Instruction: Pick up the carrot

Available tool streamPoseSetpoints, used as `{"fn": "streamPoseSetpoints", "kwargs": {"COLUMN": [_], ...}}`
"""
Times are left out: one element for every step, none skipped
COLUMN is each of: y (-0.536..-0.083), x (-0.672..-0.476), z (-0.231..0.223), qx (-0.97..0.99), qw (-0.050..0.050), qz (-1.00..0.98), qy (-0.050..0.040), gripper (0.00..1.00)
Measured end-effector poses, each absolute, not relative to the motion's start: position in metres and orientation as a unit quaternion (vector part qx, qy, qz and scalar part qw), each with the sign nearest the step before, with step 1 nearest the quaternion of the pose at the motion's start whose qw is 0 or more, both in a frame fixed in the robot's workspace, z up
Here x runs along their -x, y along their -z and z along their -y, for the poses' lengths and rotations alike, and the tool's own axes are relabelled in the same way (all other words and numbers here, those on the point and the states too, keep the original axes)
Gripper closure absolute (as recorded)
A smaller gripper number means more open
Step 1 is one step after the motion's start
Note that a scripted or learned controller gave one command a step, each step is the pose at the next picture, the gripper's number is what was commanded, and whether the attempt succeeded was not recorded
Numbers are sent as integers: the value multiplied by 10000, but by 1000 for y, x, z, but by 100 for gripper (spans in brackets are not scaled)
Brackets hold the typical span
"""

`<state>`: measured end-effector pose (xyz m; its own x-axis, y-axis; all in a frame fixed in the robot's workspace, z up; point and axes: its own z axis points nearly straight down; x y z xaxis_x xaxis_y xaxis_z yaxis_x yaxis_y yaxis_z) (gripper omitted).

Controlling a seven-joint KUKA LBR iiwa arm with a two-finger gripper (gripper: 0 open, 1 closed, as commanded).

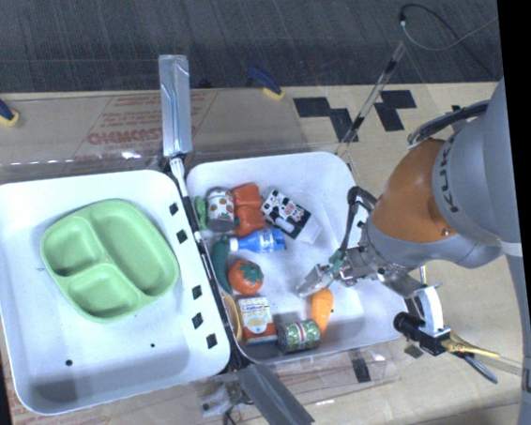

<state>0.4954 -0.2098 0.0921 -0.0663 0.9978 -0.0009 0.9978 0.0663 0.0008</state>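
Carrot [322, 308] is lying just below my gripper [316, 280], its long axis running steeply up-down, and I'm hovering there, grip state impossible to call.

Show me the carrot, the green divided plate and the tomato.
carrot [322, 308]: camera view, middle of its orange body.
green divided plate [110, 259]: camera view, central ridge.
tomato [246, 275]: camera view, red top.

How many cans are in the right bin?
2. One can stands at the bin's left wall near the back. The other can lies at the front wall beside the carrot. More may hide under the arm.
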Motion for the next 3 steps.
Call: {"fn": "streamPoseSetpoints", "kwargs": {"y": [-92,-101,-200], "x": [-477,-477,-540], "z": [187,188,160], "qx": [-6975,-6960,-7089], "qw": [-9,-6,-5], "qz": [-7165,-7181,-7053], "qy": [2,9,-3], "gripper": [0,100,100]}}
